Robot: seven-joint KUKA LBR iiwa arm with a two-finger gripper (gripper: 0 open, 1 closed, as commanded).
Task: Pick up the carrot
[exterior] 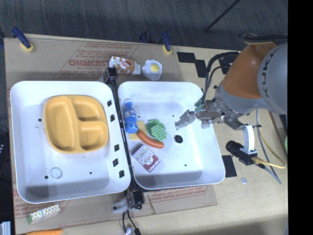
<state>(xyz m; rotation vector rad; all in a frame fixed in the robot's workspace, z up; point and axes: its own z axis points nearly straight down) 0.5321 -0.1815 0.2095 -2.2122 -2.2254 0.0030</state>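
The carrot (150, 139), orange and lying flat, rests in the middle of the right bin (210, 155), its length running from upper left to lower right. A green knobbly piece (156, 129) touches its upper side. My gripper (185, 119) hangs over the right bin, to the right of the carrot and slightly farther back, apart from it. Nothing shows between its fingers. The grey arm with its orange band (247, 75) reaches in from the right.
A blue bottle (130, 119) lies just left of the carrot, near the wall between the bins. A red and white packet (146, 158) sits in front of it. The left bin (29, 180) holds a yellow divided plate (76, 123). Small items (152, 69) lie behind the bins.
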